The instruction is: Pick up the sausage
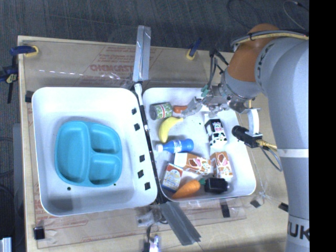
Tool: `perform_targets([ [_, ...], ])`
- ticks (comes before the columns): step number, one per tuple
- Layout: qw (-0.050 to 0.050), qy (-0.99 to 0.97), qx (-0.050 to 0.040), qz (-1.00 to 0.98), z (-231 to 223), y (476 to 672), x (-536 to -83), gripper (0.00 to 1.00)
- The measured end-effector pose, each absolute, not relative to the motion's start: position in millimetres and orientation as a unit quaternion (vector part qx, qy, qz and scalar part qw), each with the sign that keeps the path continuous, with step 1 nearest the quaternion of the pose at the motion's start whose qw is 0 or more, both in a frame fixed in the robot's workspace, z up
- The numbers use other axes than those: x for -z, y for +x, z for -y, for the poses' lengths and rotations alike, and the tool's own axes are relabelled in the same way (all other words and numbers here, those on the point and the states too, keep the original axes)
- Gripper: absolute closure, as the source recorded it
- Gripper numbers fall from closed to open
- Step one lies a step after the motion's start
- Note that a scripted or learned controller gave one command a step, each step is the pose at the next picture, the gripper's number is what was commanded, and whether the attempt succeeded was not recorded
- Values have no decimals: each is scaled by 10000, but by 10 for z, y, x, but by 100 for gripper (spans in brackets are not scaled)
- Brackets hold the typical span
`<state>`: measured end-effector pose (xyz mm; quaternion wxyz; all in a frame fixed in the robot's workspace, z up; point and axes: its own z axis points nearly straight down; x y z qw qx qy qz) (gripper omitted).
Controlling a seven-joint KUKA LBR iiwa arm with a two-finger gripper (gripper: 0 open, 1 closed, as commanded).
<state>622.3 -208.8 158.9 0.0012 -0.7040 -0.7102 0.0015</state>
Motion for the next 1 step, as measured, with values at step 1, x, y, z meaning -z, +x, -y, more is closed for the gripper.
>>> perform_targets([
  [1, -33, -6924, 19, 7215, 2093, 6603, -1042, 0],
])
